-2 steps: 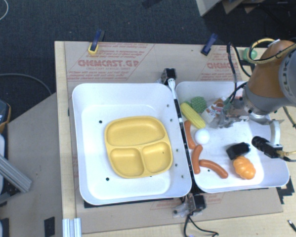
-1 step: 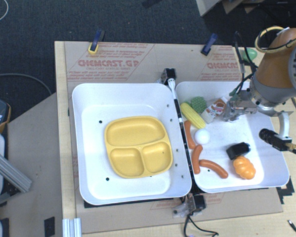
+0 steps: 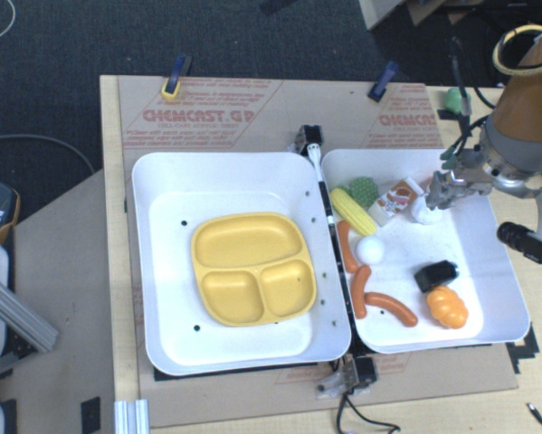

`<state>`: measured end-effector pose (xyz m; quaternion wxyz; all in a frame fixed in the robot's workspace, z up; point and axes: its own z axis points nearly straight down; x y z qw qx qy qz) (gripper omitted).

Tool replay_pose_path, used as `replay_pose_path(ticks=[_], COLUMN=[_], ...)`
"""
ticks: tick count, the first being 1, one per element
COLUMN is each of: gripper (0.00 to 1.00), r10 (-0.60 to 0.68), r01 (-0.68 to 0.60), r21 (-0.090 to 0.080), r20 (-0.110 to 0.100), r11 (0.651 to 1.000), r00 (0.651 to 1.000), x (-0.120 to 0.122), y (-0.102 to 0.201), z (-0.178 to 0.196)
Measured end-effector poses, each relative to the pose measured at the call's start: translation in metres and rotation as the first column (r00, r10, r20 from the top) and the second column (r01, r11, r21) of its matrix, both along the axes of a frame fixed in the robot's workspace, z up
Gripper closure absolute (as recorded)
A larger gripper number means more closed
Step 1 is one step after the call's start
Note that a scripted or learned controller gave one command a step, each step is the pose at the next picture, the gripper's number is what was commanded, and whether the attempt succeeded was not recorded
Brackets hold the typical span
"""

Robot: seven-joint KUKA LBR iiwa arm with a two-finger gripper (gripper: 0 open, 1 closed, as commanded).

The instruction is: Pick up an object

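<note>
Brown board (image 3: 252, 107) under two white bins (image 3: 153, 242), dark carpet (image 3: 117, 16) around; fingers' (image 3: 436, 194) spread unclear.

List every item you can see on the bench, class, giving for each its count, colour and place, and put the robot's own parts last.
bins: 2, white, side by side on the bench; left bin, right bin
divided tray: 1, yellow, three compartments, middle of left bin
corn cob: 1, yellow, upper left of right bin
green toy: 1, green, just behind the corn
small packet: 1, red and white, top of right bin
ball: 1, white, below the corn
sausages: 3, orange-red, along left and lower part of right bin, e.g.
black block: 1, lower right of right bin
orange toy: 1, below the block
clamps: 2, blue, far board edge, e.g.
arm: 1, grey and orange, from the right
gripper: 1, over top of right bin
</note>
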<state>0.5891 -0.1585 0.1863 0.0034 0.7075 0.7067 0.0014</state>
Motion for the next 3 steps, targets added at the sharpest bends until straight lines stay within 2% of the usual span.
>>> replay_pose_path(ticks=[1,3], gripper=[1.00,1.00], r10=[0.002,0.006], r01=[-0.002,-0.006], r21=[0.000,0.005], r20=[0.000,-0.009], r11=[1.000,1.000], r00=[1.000,1.000], x=[0.001,-0.005], y=[0.000,0.099], z=[0.042,0.056])
